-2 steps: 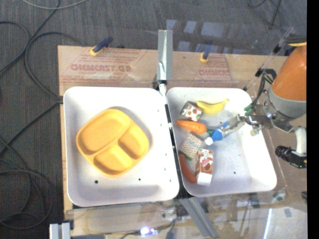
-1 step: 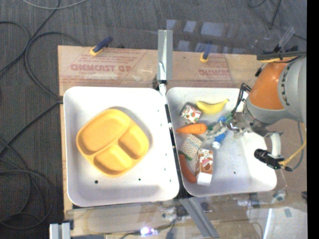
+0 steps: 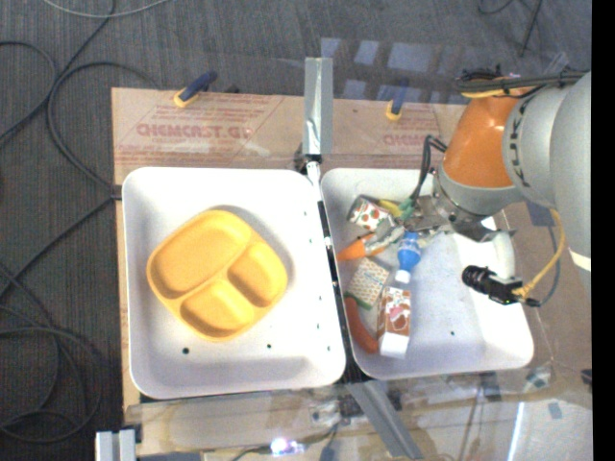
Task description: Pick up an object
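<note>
The right bin (image 3: 480, 339) holds a clutter of small items along its left side. Among them are a white bottle with a blue cap (image 3: 407, 254), a red-and-white carton (image 3: 395, 313), a patterned pouch (image 3: 368, 279), an orange carrot-like piece (image 3: 350, 251), a spotted packet (image 3: 364, 211) and a red piece (image 3: 360, 330). My gripper (image 3: 398, 225) reaches in from the right, low over the top of this pile, between the spotted packet and the blue cap. Nothing shows as lifted.
The left bin (image 3: 144, 200) holds a yellow divided plate (image 3: 219, 272). A black connector on a yellow cable (image 3: 485, 279) hangs over the right bin's right half. A metal rail (image 3: 315, 113) stands behind the gap between the bins.
</note>
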